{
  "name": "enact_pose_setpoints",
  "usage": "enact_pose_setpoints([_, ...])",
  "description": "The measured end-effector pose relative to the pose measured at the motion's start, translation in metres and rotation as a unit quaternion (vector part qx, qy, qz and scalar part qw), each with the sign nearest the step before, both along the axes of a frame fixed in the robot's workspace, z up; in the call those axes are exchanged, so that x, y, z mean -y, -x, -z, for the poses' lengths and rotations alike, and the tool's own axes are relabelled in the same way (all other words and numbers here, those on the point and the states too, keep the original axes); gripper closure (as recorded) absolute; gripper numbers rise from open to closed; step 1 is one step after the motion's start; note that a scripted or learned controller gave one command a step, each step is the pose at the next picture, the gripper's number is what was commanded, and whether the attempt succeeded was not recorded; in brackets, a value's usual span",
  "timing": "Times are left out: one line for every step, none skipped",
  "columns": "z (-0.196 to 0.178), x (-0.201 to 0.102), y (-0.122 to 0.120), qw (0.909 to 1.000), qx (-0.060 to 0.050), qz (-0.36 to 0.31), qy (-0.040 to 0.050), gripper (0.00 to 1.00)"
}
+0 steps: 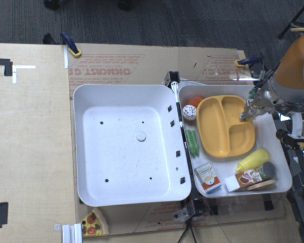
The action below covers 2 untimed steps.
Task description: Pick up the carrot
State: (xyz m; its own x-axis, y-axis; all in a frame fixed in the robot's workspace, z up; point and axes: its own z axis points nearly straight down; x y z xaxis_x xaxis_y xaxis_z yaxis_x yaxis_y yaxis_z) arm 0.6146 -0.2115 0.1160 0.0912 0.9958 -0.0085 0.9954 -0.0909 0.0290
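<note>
Orange at the far left corner of the right bin [282, 151], the carrot [193, 104] sits tucked between the bin wall, a white ball [189, 112] just in front of it and the yellow divided plate [226, 126] beside it. Little of it is visible, so its lie is hard to read. The claw [247, 113] hangs over the plate's right rim, well apart from the carrot; whether it is released or clenched I cannot tell. To do this well, the arm should probably cross above the plate, stop squarely over the carrot, and come down in the narrow gap without nudging the ball or catching the plate's edge. Green beans [192, 143] lie nearer the camera and should not interfere.
</note>
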Motion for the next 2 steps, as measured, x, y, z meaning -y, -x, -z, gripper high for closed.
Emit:
enact_pose_setpoints([-0.041,-0.073,-0.026,0.9992,-0.011,-0.037,0.0069,1.00])
enact_pose_setpoints([-0.103,-0.104,-0.042,0.9952,-0.013,0.096,0.0063,1.00])
